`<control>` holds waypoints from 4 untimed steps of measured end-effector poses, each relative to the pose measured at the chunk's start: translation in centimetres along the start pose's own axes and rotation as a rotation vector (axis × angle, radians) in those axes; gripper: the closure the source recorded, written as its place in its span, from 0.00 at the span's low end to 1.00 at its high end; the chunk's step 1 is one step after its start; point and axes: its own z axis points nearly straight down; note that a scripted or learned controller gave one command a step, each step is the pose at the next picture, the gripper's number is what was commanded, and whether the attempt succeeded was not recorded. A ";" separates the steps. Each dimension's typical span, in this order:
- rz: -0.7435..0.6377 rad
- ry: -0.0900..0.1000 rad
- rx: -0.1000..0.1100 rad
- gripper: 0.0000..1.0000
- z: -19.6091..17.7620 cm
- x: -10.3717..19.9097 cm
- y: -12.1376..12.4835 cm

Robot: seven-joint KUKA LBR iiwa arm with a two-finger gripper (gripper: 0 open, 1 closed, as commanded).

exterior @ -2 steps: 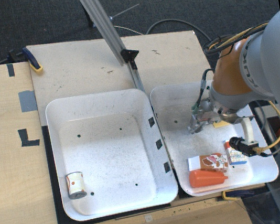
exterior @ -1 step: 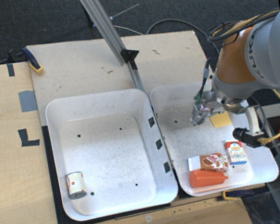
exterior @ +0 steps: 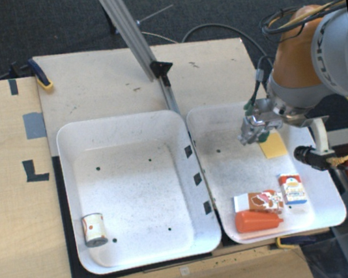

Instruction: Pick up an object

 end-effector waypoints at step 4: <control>-0.004 0.002 0.008 1.00 -2.9 17.5 -3.6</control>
